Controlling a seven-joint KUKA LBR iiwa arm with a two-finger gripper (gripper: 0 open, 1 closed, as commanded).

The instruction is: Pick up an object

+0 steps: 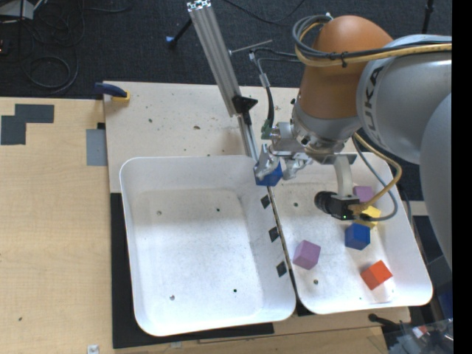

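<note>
— Where's the gripper (274, 169)?
— Above the seam between the two bins, with a small blue block (270, 175) seemingly pinched between its fingers, though the view is cluttered.
— And the right bin (413, 290)?
— Purple cube (307, 254), blue cube (357, 237), orange cube (377, 273).

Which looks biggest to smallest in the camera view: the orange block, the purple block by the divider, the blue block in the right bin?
1. Orange cube-shaped block
2. Purple cube-shaped block, close to the orange; ranking unsure
3. Blue cube-shaped block, smallest
</note>
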